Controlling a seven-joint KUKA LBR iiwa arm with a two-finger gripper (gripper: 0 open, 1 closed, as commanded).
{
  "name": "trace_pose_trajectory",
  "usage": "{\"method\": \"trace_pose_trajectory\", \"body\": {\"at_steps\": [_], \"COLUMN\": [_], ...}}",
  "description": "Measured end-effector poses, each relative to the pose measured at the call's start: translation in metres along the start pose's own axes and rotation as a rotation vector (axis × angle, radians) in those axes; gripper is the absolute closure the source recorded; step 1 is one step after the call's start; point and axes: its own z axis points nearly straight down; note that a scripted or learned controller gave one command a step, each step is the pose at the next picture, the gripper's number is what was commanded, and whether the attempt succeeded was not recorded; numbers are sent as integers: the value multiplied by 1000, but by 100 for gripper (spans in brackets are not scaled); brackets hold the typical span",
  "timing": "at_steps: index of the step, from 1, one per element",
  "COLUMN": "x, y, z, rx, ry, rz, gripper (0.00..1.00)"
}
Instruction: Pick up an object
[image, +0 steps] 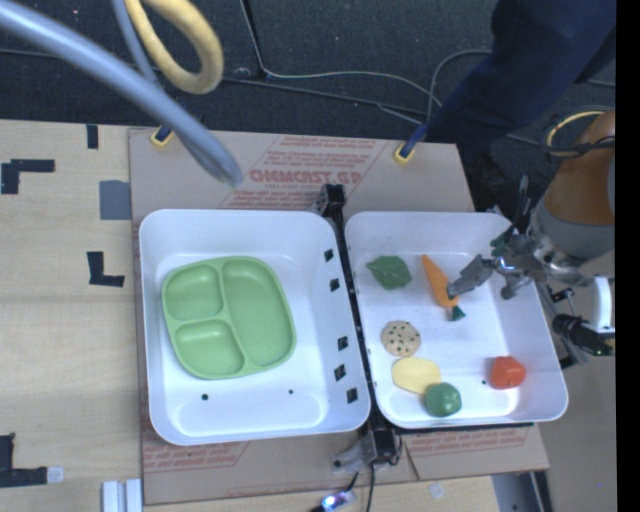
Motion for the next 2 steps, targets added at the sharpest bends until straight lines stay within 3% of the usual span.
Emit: {"method": "trace_pose_trajectory", "body": {"at_steps": [1, 2], "x": [0, 5], "y": [3, 5], "z": [-7, 56], "rx": [-13, -8], "ry": [-3, -2], "rz": [-3, -4], "gripper": [0, 0]}}
